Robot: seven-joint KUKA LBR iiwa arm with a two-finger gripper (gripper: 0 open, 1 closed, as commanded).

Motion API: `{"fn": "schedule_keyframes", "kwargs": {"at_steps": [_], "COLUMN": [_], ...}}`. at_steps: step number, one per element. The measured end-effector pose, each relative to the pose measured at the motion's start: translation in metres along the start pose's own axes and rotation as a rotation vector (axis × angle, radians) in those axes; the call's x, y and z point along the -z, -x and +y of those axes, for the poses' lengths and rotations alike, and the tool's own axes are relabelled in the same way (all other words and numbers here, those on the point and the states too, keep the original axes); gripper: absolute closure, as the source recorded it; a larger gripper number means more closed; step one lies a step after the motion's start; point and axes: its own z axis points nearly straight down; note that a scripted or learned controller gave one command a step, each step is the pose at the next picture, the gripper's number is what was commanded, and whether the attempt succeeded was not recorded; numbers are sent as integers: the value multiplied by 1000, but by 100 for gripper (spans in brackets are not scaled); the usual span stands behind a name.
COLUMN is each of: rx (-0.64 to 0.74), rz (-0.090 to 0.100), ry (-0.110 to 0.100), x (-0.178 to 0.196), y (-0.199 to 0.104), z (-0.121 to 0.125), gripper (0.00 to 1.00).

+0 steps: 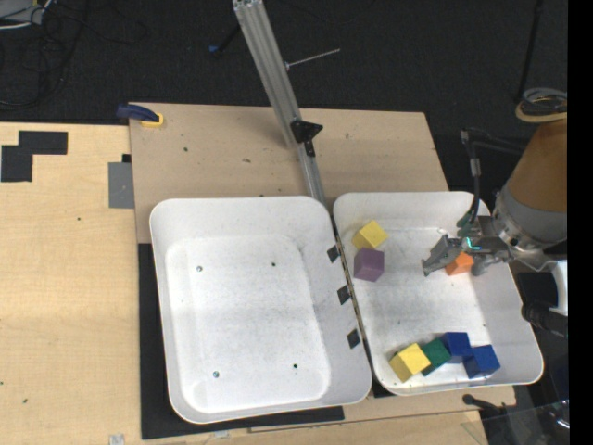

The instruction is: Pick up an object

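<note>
My gripper (pixel 457 260) is low in the right bin (pixel 519 304), near its right wall, at the end of the grey arm with the orange band. It looks open, with its grey fingers (pixel 435 260) spread wide. A small orange block (pixel 460 266) lies between them, closer to the right finger. A yellow block (pixel 371 235) and a purple block (pixel 369 264) lie at the bin's left side. Near the front edge sit another yellow block (pixel 409 361), a green block (pixel 435 352) and two blue blocks (pixel 470 353).
The left bin (pixel 185 239) lies beside the right one, with black clips along the shared rim. A slanted aluminium bar (pixel 278 82) rises behind the bins. The wooden bench extends to the left and back.
</note>
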Motion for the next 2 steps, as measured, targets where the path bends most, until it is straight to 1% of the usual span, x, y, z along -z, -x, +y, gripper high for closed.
{"fn": "schedule_keyframes", "kwargs": {"at_steps": [1, 2], "rx": [1, 1], "rz": [1, 2], "ry": [-5, -8], "x": [-44, -106], "y": [1, 3], "z": [2, -6], "gripper": [0, 0]}}
